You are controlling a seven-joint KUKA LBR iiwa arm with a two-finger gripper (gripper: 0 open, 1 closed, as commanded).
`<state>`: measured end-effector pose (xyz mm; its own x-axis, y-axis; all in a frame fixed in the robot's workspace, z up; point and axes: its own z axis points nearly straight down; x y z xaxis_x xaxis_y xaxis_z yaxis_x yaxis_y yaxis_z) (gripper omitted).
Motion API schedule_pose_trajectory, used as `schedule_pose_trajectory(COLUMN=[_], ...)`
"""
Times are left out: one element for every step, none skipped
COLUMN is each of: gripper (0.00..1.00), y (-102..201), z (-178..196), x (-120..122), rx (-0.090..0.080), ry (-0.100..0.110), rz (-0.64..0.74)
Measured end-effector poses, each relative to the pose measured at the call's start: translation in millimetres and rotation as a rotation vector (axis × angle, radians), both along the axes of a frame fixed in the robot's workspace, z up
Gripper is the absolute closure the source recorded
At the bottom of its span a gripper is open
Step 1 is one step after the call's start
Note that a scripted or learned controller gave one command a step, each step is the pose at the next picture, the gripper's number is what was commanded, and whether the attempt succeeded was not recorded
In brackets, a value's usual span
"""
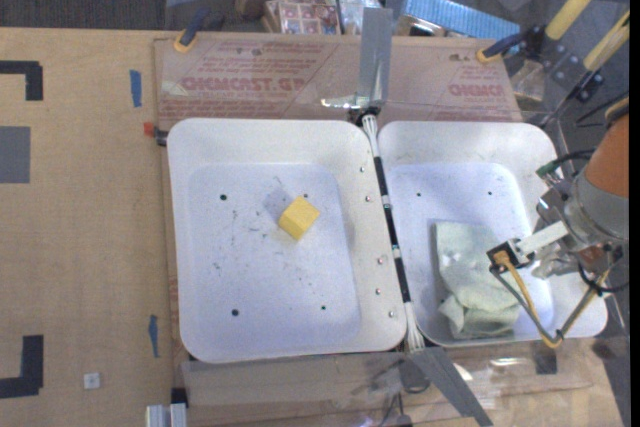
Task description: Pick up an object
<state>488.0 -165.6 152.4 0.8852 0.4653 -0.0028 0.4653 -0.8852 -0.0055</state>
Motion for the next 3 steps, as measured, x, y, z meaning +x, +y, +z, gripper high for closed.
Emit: schedule_pose_trajectory(gripper=[1.0,1.0,1.0], y=[16.2,-25.3,-25.3], z=[-39.2,77.2,87.2], x=[0.7,-8.5,-7.6], rx=[0.0,-0.004,-0.006], ry=[0.0,-0.005,-0.006], rz=[-0.076,0.224,0.224])
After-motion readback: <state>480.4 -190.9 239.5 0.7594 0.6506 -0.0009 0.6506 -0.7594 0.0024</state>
